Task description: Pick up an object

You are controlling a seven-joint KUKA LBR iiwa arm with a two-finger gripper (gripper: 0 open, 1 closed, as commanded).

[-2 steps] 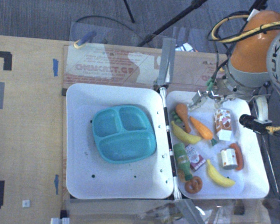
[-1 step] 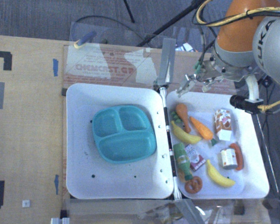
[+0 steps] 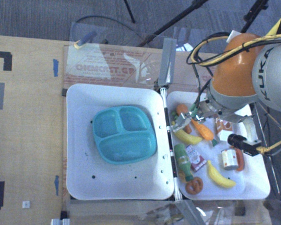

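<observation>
The arm [image 3: 250,69] reaches over the right bin [image 3: 257,188], its pincer [image 3: 181,120] low at the bin's upper left, beside a carrot [image 3: 202,130] and a banana [image 3: 186,136]. I cannot tell how far it is open or whether it grips anything. The left bin [image 3: 77,144] holds a blue plate [image 3: 124,134].

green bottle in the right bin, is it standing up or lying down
Lying down. The green bottle shows its full length flat on the floor of the right bin, along the left wall, cap end toward the pretzel.
</observation>
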